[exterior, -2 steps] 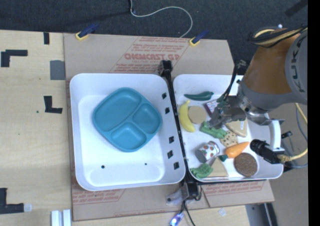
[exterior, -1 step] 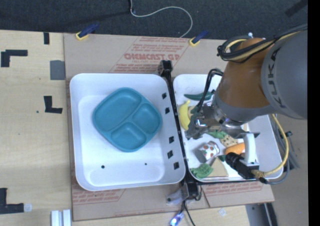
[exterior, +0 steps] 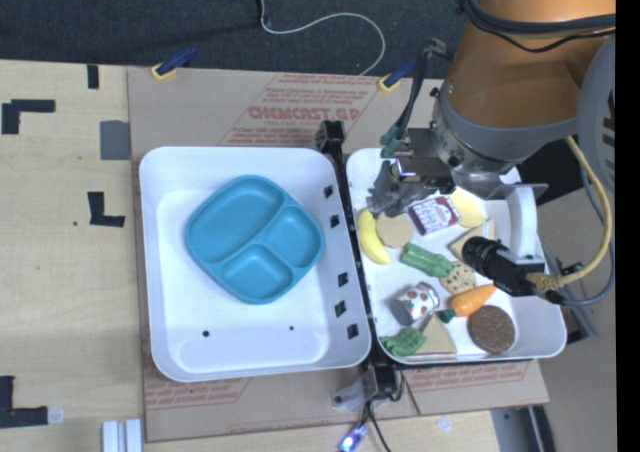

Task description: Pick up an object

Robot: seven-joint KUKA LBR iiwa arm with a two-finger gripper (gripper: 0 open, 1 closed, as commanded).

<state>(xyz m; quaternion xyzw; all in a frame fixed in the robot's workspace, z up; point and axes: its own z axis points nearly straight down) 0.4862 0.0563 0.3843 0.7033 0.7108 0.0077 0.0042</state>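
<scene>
My gripper (exterior: 392, 196) hangs over the upper left part of the right bin (exterior: 548, 342), just above a yellow banana (exterior: 373, 239) and a beige round slice (exterior: 397, 232). A purple and white packet (exterior: 433, 213) lies right beside it, with a yellow piece (exterior: 469, 208) next to that. Lower in the same bin lie a green pickle (exterior: 428, 261), an orange carrot (exterior: 470, 299), a brown round cookie (exterior: 492, 328), a grey and white small object (exterior: 414, 302) and a green leafy piece (exterior: 403, 343). I see nothing held by the gripper.
The left bin (exterior: 170, 340) holds a blue divided plate (exterior: 255, 238). A dark divider with clips (exterior: 343, 240) runs between the bins. The bulky arm (exterior: 530, 50) overhangs the right bin's far side. A white cable (exterior: 320, 25) lies beyond the bins.
</scene>
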